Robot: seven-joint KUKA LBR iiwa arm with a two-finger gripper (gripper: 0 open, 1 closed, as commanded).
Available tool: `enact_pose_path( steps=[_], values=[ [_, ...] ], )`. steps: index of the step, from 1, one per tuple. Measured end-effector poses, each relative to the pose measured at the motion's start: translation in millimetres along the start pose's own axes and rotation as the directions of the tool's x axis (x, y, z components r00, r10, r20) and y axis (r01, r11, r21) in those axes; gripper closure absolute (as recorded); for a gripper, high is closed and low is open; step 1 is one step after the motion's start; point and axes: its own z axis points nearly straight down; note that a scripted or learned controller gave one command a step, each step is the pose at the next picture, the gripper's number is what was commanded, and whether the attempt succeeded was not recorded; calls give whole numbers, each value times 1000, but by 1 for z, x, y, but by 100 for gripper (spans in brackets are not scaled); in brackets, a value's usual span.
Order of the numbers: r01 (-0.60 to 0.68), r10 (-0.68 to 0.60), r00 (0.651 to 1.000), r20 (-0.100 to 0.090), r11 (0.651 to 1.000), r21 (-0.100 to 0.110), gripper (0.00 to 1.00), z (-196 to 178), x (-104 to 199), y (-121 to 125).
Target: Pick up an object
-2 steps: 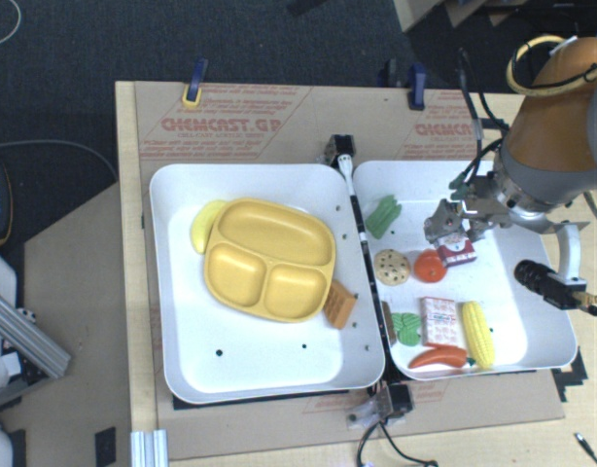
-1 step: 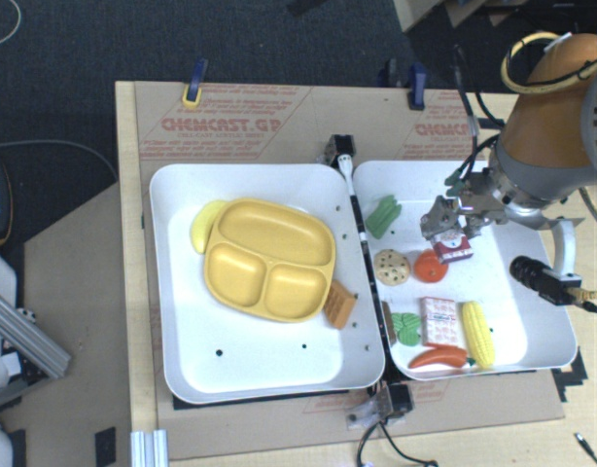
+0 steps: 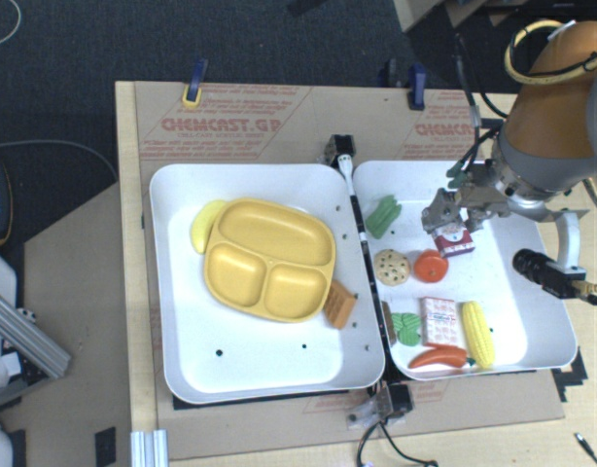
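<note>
My gripper (image 3: 450, 224) hangs over the upper middle of the right bin (image 3: 542, 305), on the grey arm with its orange band that comes in from the right. A small red and white packet (image 3: 458, 245) lies right under the gripper, partly covered by it. Whether the gripper touches the packet is unclear. Just below and to the left sit a red tomato (image 3: 431, 267) and a speckled cookie (image 3: 391, 267). A green vegetable (image 3: 383, 214) lies to the gripper's left.
Along the right bin's front edge lie a lettuce leaf (image 3: 407, 328), a pink and white box (image 3: 440, 320), a corn cob (image 3: 476, 333) and a red sausage (image 3: 438, 358). The left bin (image 3: 182, 339) holds a yellow divided plate (image 3: 269, 259), a yellow piece (image 3: 205, 224) and a brown wedge (image 3: 339, 305).
</note>
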Motion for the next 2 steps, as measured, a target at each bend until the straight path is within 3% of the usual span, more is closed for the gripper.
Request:
enact_pose_path(
  steps=[2],
  values=[
    [-2,2,1000,0,1000,2,100,2,-6,7]
  ],
)
